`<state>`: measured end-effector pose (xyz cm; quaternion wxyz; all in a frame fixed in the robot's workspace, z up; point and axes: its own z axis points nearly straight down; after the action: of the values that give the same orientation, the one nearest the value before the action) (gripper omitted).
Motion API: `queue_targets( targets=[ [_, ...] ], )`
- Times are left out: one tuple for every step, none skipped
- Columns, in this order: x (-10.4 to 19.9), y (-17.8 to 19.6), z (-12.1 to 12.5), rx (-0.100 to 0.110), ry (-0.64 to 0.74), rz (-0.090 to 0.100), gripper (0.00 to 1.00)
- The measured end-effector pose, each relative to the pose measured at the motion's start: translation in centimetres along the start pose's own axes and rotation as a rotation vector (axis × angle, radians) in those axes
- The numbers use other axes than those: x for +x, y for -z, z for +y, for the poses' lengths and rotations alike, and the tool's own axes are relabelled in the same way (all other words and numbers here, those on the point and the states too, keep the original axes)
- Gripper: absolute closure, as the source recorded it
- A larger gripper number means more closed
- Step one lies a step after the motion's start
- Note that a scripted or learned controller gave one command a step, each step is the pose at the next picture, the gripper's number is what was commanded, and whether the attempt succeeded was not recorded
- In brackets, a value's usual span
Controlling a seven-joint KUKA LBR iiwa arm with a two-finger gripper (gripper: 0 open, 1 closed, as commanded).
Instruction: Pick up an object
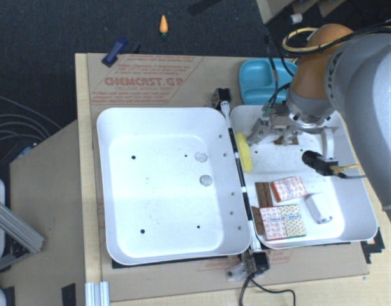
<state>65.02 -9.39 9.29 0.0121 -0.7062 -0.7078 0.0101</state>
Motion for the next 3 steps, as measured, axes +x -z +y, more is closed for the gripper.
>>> queue_targets(
  targets=[
    [0.0,1.0,0.0,-0.002,0.001,-0.001,1.00],
    [0.0,1.0,0.0,-0.002,0.001,-0.001,0.00],
    [0.0,-0.5,1.8,-0.034,-0.002,-0.006,0.00]
  ],
)
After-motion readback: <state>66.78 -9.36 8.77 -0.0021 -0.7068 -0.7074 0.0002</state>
